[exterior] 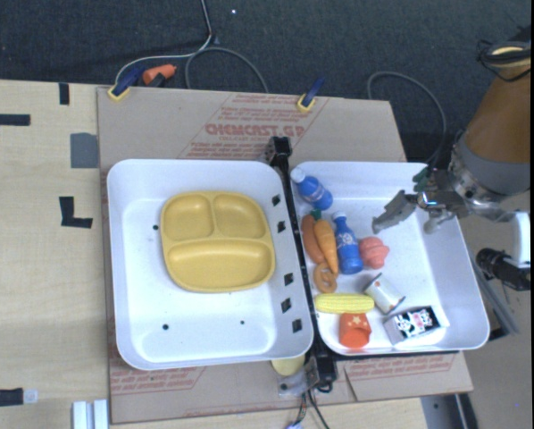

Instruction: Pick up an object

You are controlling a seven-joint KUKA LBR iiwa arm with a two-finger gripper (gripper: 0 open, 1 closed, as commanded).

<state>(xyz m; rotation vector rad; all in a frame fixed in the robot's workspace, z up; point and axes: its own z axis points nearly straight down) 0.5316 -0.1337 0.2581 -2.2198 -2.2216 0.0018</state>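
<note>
Rig: I run one grey arm with an orange band, entering from the right edge of the frame, over two white bins set side by side.
Gripper (408, 209): I see it in the right part of the frame, over the upper right area of the right bin (459, 266); the two fingers are spread apart with nothing between them.
Left bin (129, 266): centre left of the frame; it holds a yellow divided plate (219, 241) lying flat.
Candidates: I find all the loose objects in the right bin, along its left and lower parts.
Blue bottle (312, 190): upper left of the right bin, beside the divider.
Second blue bottle (346, 244): centre of the cluster, just beside the orange carrot (325, 244).
Pink object (374, 252): right of the second bottle, the item nearest the open fingers, below and to their left.
Corn cob (344, 304): lower part of the bin, lying crosswise.
Orange-red object (355, 330): just below the corn.
Black-and-white carton (415, 323): lower right of the bin.
Done so far: I judge that only the approach is in place; every object lies on the bin floor.
Left to do: I judge that choosing a target, descending, closing and lifting all remain.
Contact: the fingers appear apart from every object, though I cannot tell their height above the bin floor.
</note>
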